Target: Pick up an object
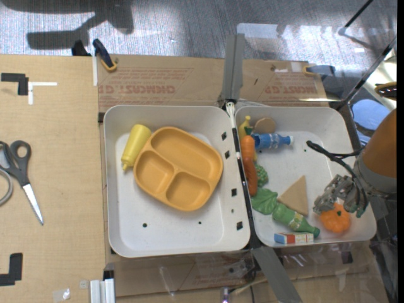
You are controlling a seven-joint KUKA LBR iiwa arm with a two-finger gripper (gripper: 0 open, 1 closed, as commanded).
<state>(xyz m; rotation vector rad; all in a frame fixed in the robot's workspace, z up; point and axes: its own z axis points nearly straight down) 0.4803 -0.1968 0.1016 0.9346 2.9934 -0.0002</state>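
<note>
Gripper [338,201] low in right bin [341,128], touching the orange [334,222]; can't tell finger state. Yellow tray [178,168] in left bin [126,232].

A smooth, matt yellow plastic tray [178,168] sits in a white plastic bin [126,232] with a slight sheen, beside steel-bladed scissors [24,177] on a matt tan tabletop [50,232] and printed brown cardboard [158,84]
</note>
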